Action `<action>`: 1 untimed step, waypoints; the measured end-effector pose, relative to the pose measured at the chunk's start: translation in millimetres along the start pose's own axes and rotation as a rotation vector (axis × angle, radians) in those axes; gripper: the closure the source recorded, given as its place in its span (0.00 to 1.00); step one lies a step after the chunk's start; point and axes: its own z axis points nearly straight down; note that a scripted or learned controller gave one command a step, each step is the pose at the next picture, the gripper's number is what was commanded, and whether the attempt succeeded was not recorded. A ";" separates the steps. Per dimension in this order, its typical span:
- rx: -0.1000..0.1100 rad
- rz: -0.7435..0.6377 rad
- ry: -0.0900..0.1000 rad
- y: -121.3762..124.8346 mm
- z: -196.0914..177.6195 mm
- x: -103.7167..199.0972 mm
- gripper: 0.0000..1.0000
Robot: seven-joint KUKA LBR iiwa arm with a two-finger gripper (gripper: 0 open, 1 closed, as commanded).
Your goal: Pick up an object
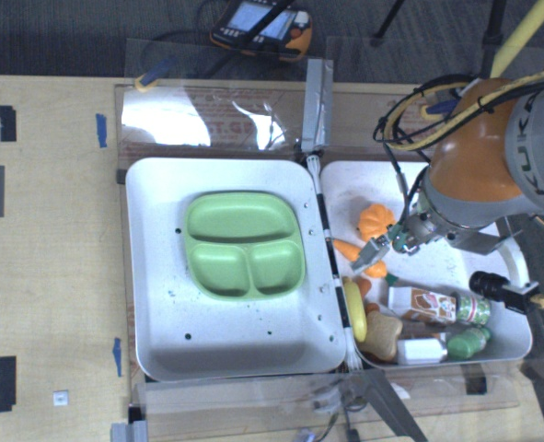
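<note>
My gripper (375, 251) hangs low over the left part of the right bin (515, 339), reaching in from the right. Directly beneath it lies a small orange piece (376, 268), partly hidden by the gripper. Just left of that is an orange carrot-like item (344, 246), and an orange pumpkin (376, 219) sits just above the gripper. I see nothing clearly held.
A yellow banana (353, 308), a brown potato-like lump (382, 333), a labelled bottle (437, 306), a white block (421, 350) and a green item (466, 343) crowd the right bin's front. A green divided plate (245, 245) lies in the left bin (161, 320).
</note>
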 end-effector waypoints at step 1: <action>0.000 0.079 -0.001 -19.0 0.0 -36.9 0.00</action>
